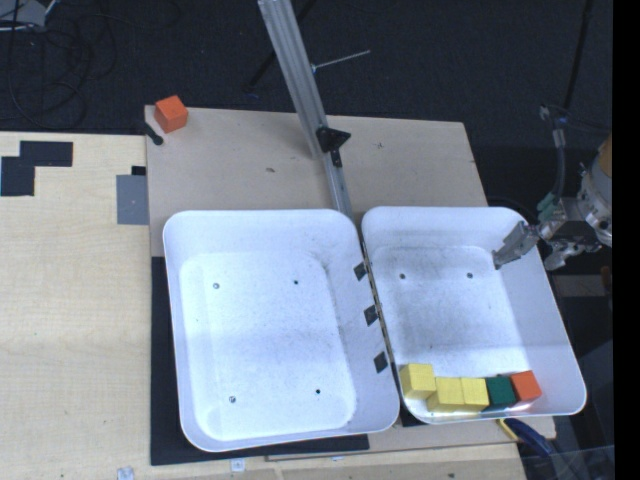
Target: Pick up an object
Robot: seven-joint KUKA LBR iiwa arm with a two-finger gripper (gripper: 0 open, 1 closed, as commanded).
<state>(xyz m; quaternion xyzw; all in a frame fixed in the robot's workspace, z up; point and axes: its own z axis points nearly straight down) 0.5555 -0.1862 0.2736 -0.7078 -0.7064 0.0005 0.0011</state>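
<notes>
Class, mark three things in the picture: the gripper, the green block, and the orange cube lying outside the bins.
gripper (510, 249): camera view, at its tip.
green block (500, 392): camera view, top face.
orange cube (172, 113): camera view, top face.

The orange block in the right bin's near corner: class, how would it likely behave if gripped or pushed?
The orange block looks like a small, flat-faced cube, so it would probably slide, not roll. It seems rigid, likely holding its shape under a grip. It sits against the green block and the right bin's wall, so a push may jam it or nudge its neighbour.
</notes>
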